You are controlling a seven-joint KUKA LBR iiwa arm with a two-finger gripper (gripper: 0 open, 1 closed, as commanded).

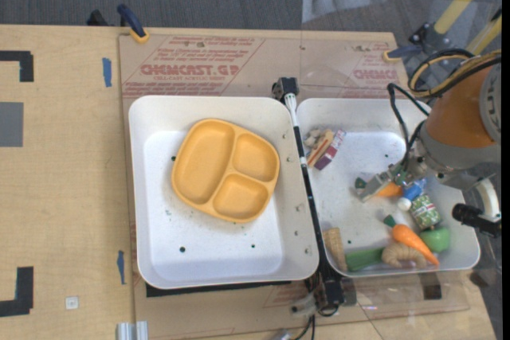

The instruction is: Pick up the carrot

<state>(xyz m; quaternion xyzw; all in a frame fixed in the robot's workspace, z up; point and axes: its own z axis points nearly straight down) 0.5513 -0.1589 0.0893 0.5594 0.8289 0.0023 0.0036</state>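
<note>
Carrot (413, 241) lies loose in right bin (351, 171) w/ other toy food, just below gripper (388, 185). Gripper's low over an orange bit there, prob. lining up a grab; can't tell how open.

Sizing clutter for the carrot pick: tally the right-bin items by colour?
Orange: 2 (carrot, orange bit)
Green: 3 (green bits)
Tan: 2 (tan bits)
Mixed colours: 2 (bottle, packet)
Total: 9
</note>
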